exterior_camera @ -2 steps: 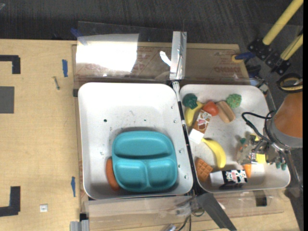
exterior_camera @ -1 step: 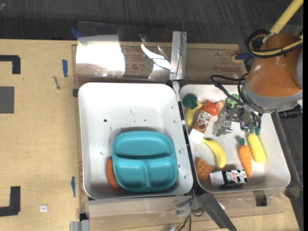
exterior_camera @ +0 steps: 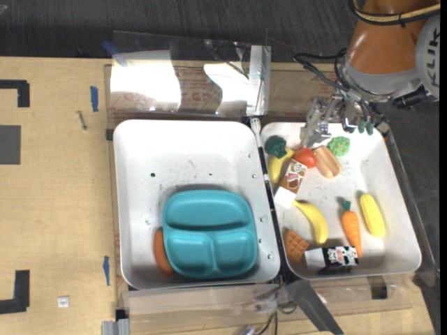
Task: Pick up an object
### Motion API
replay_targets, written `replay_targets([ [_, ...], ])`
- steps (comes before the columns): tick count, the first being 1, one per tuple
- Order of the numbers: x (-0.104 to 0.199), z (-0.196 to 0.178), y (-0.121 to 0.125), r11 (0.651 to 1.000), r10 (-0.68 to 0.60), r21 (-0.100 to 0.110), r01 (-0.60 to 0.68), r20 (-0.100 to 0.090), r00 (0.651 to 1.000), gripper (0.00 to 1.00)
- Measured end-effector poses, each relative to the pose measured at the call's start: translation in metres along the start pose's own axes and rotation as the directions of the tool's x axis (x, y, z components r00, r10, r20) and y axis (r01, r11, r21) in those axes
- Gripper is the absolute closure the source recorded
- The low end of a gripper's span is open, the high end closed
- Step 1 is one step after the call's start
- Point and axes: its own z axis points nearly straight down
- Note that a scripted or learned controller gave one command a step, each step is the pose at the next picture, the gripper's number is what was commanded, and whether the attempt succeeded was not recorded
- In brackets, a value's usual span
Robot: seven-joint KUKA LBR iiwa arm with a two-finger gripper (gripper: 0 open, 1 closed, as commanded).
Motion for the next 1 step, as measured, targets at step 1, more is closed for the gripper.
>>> replay_targets([
  [1,-0.002,-0.0115,0.0007,1.0,-0.001,0.0,0.001,0.01,1.0,1.0],
])
